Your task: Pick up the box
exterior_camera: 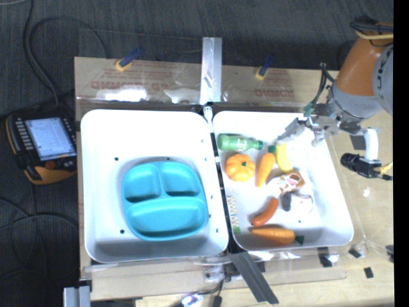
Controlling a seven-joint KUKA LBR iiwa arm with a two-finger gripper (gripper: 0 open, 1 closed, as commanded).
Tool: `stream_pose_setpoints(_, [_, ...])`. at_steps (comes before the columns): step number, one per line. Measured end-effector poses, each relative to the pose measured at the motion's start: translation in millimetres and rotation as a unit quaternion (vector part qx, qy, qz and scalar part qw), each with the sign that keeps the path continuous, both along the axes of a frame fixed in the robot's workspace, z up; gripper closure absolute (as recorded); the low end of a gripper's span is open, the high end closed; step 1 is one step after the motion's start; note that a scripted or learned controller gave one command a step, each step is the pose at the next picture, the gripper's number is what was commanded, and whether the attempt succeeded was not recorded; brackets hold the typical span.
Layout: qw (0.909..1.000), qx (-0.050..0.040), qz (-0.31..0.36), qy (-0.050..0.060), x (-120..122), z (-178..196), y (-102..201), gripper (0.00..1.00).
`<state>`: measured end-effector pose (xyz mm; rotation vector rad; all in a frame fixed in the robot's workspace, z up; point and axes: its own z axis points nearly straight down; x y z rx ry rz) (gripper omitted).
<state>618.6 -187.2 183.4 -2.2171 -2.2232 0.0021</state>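
Box lies in the right bin, about mid-bin and toward its right half, among toy foods. It is small, white and brown, and lies flat. Its long axis seems to run roughly across the view, the right end slightly higher, though it is too small to be sure which end is which. A banana sits just above it, a carrot to its upper left, a sausage to its lower left, and a dark object touches or nearly touches its lower edge.

The arm reaches in from the right over the bin's far right corner, its orange band uppermost and the wrist angled down and left. The gripper hangs over the far part of the bin, near the banana's top and apart from the box. Whether it is spread or closed cannot be told. The left bin holds a blue tray.
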Motion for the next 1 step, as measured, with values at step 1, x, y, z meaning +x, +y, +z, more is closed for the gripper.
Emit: stream_pose_setpoints(1, [0.9995,-0.0013,-0.032,0.000,-24.5,51.8,-22.8,0.00])
